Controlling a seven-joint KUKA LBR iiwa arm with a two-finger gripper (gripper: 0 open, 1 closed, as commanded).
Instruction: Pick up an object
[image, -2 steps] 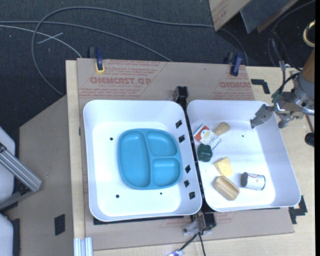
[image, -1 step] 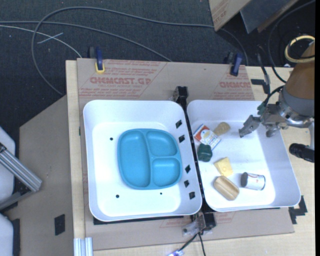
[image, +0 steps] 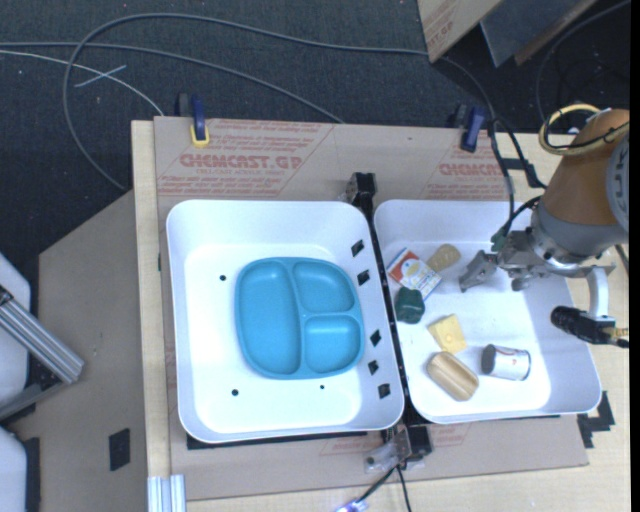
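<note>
1. The gripper hangs right of centre over the right bin, fingers spread, holding nothing.
2. Objects lie lower left of it: yellow block (near a tan piece).

Arm enters from right, wrist bent down; tool low, fingers spread, nothing between.

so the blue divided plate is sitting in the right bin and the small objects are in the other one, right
Not quite: the camera view shows the blue divided plate in the left bin. The small objects, such as the yellow block and the can, lie in the right bin, where the gripper is.
</note>
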